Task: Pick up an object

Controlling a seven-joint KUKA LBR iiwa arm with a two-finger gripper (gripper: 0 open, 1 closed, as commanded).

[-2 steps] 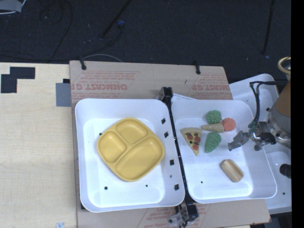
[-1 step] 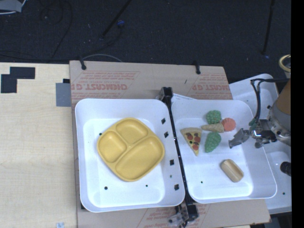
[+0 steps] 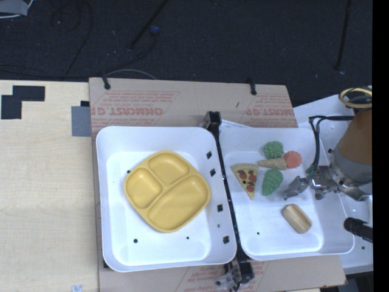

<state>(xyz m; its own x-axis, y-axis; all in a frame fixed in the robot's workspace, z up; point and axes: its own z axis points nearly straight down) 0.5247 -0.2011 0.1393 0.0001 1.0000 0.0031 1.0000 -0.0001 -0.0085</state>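
I see my gripper low in the right white bin, jaws state unclear; I'd centre over the tan bread-roll toy, then descend squarely.

Toy foods in right bin

Grey arm, orange band, dull metal tool

One fixed camera high above the bench, slanting down over both white bins.
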